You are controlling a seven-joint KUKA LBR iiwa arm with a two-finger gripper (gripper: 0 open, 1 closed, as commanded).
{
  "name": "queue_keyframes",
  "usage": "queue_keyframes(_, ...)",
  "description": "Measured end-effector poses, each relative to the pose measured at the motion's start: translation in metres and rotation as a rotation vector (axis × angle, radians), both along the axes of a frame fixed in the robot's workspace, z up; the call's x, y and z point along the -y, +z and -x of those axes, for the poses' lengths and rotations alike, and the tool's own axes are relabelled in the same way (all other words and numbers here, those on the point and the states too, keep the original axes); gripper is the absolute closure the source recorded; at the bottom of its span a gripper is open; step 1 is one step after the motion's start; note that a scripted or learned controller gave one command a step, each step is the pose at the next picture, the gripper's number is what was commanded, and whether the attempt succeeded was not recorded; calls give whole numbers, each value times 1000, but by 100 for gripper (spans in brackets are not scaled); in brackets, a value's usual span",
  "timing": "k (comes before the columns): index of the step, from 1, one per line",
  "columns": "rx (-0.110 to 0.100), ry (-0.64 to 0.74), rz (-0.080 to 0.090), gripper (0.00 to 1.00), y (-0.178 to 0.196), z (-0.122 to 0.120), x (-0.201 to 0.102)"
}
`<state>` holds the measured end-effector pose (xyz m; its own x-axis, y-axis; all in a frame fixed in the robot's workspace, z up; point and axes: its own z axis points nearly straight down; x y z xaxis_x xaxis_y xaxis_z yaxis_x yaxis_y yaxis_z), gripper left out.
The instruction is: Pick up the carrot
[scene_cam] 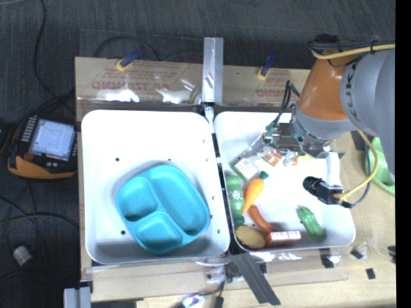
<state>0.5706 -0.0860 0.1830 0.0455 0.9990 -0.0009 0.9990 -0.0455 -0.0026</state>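
The carrot point(253, 192) lies in the right bin point(340, 233), near its left wall, at centre right of the frame, tilted with its green top upward. The end effector point(277, 147) hovers just above and to the right of it; I cannot tell its state. A blue tray point(163, 208) sits in the left bin point(103, 140).

In the right bin point(347, 233), toys crowd the left wall: the carrot point(253, 192) lies hemmed by a green vegetable point(234, 191) at its left, a sausage point(261, 217) and potato point(250, 237) below, and a white packet point(246, 168) above. Bare floor opens at the carrot's right, toward a green pickle point(309, 220) near the lower right corner. The arm point(327, 101) overhangs the upper right.
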Motion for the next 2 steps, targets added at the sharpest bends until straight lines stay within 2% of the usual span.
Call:
queue_keyframes(1, 10, 40, 10, 0, -87, 20, 18)
queue_keyframes(2, 2, 42, 3, 100, -80, 21, 15)
